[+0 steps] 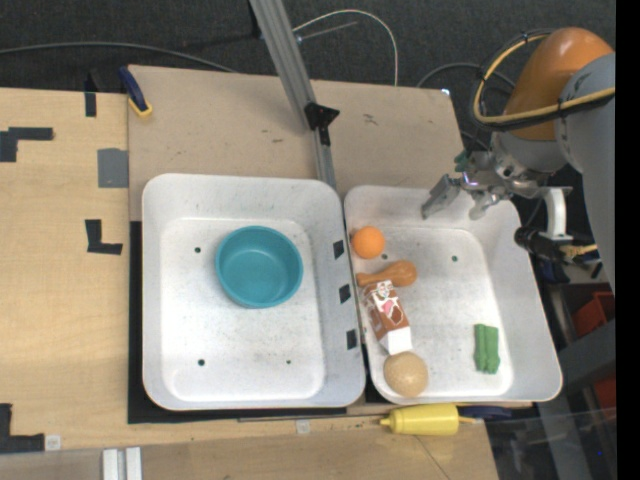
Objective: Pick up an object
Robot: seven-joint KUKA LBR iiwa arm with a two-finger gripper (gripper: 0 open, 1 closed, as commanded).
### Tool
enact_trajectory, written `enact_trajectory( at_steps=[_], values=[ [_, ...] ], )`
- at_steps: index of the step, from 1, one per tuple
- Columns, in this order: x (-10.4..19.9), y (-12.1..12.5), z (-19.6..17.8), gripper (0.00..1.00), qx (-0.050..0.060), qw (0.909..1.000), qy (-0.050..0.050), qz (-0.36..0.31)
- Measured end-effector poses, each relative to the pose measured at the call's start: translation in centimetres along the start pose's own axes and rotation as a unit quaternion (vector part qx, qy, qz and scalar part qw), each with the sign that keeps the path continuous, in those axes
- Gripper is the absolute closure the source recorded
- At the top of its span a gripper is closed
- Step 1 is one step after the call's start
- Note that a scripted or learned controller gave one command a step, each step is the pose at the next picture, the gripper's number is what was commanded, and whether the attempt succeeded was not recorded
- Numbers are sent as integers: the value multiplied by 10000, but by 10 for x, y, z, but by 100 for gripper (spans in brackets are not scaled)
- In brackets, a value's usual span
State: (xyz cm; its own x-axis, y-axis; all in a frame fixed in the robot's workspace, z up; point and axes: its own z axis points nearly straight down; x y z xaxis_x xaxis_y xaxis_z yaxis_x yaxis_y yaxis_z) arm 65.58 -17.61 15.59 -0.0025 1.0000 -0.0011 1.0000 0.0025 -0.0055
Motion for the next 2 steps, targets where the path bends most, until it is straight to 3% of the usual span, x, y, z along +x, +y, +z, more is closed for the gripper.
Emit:
enact_trajectory(
  at_steps=[1,2],
  values=[
    [7,1,63,0,13,10000,5,-3],
    [7,3,49,100,-18,10000,-2,-10]
  ],
)
